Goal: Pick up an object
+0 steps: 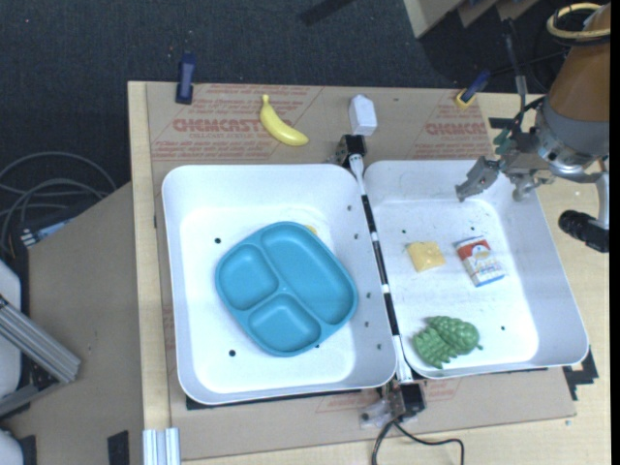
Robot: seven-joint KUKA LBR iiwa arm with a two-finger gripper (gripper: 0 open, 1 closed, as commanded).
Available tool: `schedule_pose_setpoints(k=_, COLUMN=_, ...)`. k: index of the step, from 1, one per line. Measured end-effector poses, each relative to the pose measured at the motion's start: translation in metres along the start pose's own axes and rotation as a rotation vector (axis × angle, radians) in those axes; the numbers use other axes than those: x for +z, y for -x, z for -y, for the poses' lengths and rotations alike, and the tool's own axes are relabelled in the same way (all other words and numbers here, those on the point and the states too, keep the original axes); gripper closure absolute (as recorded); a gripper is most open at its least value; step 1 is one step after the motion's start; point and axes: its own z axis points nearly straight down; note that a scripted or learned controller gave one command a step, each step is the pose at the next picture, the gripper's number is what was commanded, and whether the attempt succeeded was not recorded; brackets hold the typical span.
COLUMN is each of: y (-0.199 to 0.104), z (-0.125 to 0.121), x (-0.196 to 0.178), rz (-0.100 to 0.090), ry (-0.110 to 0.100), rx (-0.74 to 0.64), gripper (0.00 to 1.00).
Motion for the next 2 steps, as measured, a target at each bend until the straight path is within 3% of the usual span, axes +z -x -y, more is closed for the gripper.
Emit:
schedule_pose_setpoints(k=1, y=0.028, z=0.020, x=0.115, rz=0.000, ry=0.000, rx=0.001, gripper=0.00)
schedule_pose_setpoints(k=2, y=0.028, z=0.019, x=0.105, rz=0.001, ry=0.003, rx=0.001, gripper=1.00)
